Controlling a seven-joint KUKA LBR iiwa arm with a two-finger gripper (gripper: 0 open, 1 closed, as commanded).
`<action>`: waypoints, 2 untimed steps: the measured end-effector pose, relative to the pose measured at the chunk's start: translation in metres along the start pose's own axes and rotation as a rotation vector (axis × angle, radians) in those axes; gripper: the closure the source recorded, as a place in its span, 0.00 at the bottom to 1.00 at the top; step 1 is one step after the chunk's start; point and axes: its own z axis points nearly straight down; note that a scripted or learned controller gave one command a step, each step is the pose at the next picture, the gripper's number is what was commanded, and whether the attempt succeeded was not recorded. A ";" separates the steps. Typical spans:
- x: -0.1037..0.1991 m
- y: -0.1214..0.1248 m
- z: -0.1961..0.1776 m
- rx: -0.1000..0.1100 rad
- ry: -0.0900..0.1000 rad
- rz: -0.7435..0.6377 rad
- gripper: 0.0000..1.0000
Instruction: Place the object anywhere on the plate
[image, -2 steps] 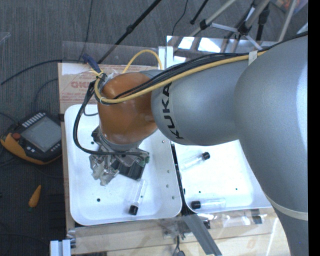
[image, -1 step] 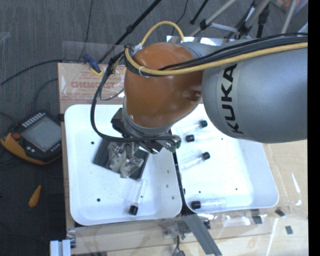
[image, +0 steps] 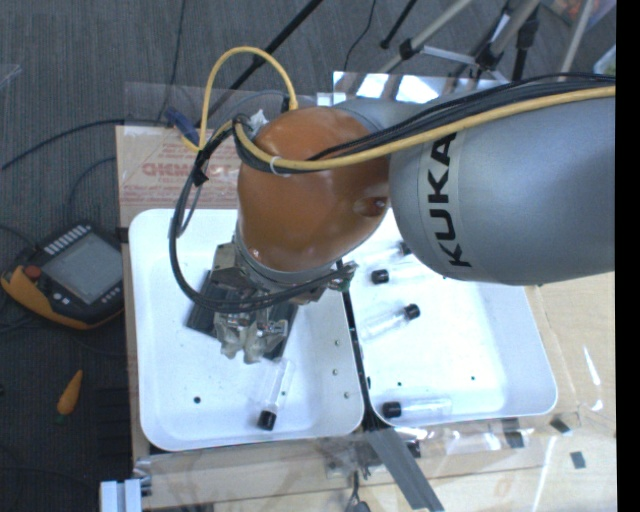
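Arm (image: 420, 190) hides dark plate (image: 203, 300); gripper (image: 248, 340) fingers unclear

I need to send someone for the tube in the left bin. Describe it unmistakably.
Start at the left white bin. Near its front edge, just below the gripper, lies a clear tube with a black cap. Unlike the similar tubes, it lies alone in this bin; they lie in the right bin.

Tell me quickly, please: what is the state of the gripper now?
Gripper: low over the left bin, above a clear tube; open or shut cannot be told.
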 end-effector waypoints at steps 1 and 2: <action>-0.009 0.014 0.043 -0.001 0.001 -0.173 1.00; -0.015 0.015 -0.176 0.001 -0.003 -0.466 1.00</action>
